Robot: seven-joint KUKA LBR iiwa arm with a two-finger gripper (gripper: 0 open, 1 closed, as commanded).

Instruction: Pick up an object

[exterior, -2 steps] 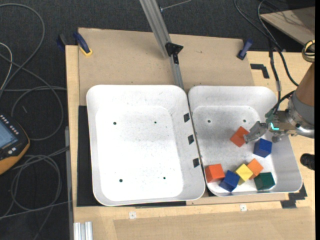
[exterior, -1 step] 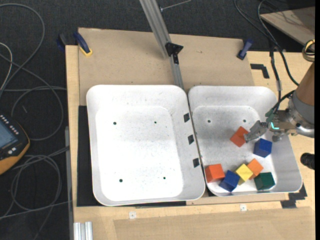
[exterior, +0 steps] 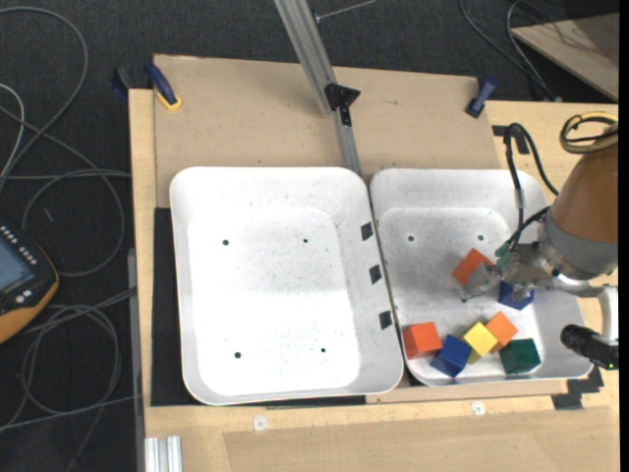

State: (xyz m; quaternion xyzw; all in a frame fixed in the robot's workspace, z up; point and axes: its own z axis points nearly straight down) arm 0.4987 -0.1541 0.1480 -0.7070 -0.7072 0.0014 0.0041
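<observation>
The step in hand is judged to be the grasp itself: the tool (exterior: 488, 281) is low in the right bin (exterior: 432, 195), at an orange block (exterior: 472, 265) that lies tilted near the bin's middle. The block is seen touching the fingertips, but whether it is pinched between them or merely nudged cannot be told, nor whether the tool is spread or pressed together. A good grasp would have the block centred before closing, and the lift kept straight.

Counted from the near edge of the bench (exterior: 295, 431):
- Green block (exterior: 520, 356): one.
- Blue blocks: two, (exterior: 453, 353) and (exterior: 515, 296).
- Yellow block (exterior: 480, 337): one.
- Orange blocks: three, the others at (exterior: 424, 338) and (exterior: 502, 326).
- White bins: two, the left bin (exterior: 197, 293) bearing no blocks.
</observation>
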